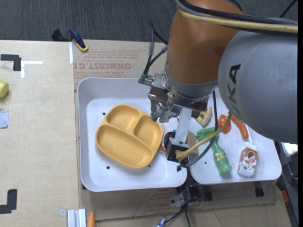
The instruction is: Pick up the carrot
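The carrot [242, 129] is a slim orange piece lying in the right bin [265, 171], its upper end hidden under the grey arm. My gripper [161, 113] hangs low over the wall between the two bins, at the right rim of the yellow divided plate [129, 136], well left of the carrot. Nothing shows in it from here.
The plate lies in the left bin [90, 126]. In the right bin are a green bottle [221, 160], a white printed packet [247, 162], an orange-red piece [223, 123] with a green strip [206, 134], and a tan item [204, 117]. A small red thing [163, 148] peeks out by the plate.
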Robot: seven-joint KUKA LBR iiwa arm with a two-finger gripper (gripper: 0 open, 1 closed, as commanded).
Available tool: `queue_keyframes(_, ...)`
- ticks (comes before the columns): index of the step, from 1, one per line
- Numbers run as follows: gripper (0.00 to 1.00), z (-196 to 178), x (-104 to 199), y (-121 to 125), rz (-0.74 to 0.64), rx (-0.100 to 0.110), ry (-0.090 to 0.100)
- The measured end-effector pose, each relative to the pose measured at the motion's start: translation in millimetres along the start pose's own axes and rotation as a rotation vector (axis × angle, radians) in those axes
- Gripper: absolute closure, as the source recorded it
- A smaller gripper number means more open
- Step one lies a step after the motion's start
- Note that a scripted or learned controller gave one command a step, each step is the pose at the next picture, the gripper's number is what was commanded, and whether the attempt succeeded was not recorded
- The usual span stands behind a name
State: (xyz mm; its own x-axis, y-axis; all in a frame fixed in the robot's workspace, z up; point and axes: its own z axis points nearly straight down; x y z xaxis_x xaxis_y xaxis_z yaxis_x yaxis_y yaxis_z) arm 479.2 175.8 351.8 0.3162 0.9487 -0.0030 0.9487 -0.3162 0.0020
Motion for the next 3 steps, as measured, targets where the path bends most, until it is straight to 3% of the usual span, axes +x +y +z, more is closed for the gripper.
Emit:
queue_keyframes(1, 1.00, 57, -46, 66, -0.166, 0.004, -0.002)
queue_keyframes(2, 1.00, 114, -33, 48, -0.606, 0.004, 0.001)
queue_keyframes(3, 1.00, 106, -33, 50, -0.605, 0.005, -0.001)
